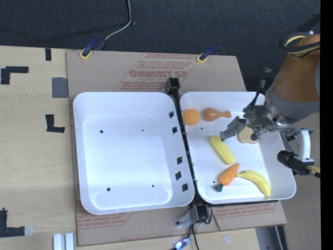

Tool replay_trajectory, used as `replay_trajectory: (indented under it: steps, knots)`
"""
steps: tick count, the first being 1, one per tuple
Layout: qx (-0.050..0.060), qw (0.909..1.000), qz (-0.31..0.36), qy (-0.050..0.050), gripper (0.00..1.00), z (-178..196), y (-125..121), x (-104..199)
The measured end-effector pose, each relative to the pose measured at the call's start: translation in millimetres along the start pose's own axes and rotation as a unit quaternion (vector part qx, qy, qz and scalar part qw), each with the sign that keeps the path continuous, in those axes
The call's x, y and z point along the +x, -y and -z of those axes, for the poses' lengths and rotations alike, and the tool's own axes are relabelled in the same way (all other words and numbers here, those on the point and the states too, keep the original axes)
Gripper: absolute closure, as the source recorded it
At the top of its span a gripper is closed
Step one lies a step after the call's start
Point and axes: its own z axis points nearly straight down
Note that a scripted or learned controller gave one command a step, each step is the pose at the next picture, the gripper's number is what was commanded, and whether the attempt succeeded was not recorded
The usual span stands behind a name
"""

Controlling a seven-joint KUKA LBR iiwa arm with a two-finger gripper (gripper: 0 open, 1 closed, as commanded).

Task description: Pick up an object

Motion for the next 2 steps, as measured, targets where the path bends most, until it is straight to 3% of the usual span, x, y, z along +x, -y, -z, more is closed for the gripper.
replay_trajectory:
  steps: [1,2]
  knots:
    - [0.002,1.0,-0.002,0.001,0.0,-159,19,-23]
    - [-0.002,1.0,-0.001,0.001,1.0,-140,15,-22]
